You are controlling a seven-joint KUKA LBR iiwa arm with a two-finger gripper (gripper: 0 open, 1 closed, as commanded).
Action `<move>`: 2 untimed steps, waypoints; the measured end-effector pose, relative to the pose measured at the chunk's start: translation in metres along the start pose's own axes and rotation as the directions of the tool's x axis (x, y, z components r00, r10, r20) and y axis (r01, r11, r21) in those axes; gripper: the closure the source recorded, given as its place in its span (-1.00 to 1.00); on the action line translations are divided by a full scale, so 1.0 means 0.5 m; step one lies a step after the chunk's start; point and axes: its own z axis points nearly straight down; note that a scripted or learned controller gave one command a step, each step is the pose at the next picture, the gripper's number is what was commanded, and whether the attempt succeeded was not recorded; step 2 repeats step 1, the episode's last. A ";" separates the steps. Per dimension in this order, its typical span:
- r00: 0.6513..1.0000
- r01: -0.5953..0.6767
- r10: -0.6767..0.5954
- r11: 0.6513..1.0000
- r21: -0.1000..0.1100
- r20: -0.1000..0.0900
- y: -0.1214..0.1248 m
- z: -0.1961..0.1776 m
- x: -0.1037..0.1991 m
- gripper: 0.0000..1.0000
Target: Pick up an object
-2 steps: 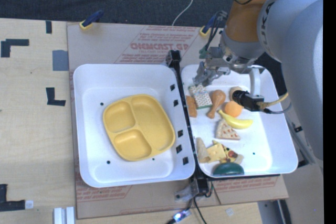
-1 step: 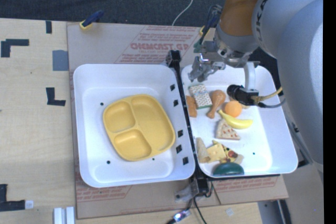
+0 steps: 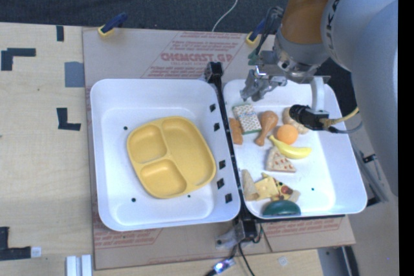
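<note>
While my pincer [image 3: 255, 88] hangs over the far left corner of the right bin [image 3: 343, 168], nothing sits between its fingers, and from up here I can't tell how wide they stand. Right below it lies a pale square snack block [image 3: 246, 117] with a greenish speckled face, flat on the bin floor. Just right of that is a brown drumstick [image 3: 265, 124], tilted, its thick end toward the far side. Touching the bin's left wall is a small orange-brown piece [image 3: 235, 131]. An orange ball [image 3: 287, 134] rests against a yellow banana [image 3: 292, 150], and a toast-coloured wedge [image 3: 282, 163] lies just near of them. Toward the near edge I see a yellow cheese-like chunk [image 3: 266, 188] and a dark green rounded piece [image 3: 282, 208]. Over in the left bin [image 3: 107, 139] a yellow divided plate [image 3: 171, 156] lies alone, well apart from me.
</note>
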 end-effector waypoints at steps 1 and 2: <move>1.000 0.002 -0.002 1.000 0.002 0.000 0.007 0.022 0.031 1.00; 1.000 0.002 -0.002 1.000 0.002 0.000 0.007 0.022 0.031 1.00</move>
